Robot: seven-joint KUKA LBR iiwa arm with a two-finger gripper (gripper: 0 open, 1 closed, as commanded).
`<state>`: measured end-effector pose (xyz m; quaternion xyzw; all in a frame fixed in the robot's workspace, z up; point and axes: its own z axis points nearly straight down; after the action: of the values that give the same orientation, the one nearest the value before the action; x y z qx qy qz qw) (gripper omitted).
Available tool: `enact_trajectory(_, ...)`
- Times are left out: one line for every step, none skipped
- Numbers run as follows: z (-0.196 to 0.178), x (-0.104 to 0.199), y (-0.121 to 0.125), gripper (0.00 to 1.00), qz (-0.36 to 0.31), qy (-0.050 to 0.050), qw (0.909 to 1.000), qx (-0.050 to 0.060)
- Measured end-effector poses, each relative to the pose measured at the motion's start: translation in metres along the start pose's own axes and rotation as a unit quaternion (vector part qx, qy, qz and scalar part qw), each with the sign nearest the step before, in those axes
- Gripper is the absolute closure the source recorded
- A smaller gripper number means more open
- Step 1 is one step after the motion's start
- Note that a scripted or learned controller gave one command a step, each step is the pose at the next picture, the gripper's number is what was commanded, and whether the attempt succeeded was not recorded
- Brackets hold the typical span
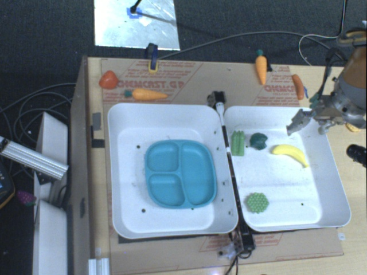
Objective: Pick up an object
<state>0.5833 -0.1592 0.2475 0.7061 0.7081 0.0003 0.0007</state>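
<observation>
The right bin holds a yellow banana, a dark green lump, a light green block by the divider, and a round bumpy green piece near the front. My gripper hangs over the bin's far right corner, just above and behind the banana. It is open, fingers spread, with nothing between them.
The left bin carries a blue divided plate. Behind the bins on the board lie two carrots, a red tomato and an orange piece. A clamp sits at the back edge.
</observation>
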Motion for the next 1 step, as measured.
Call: enact_trajectory(0.0912,0.0308,0.0376,0.0,-0.001,0.001,1.0,0.002)
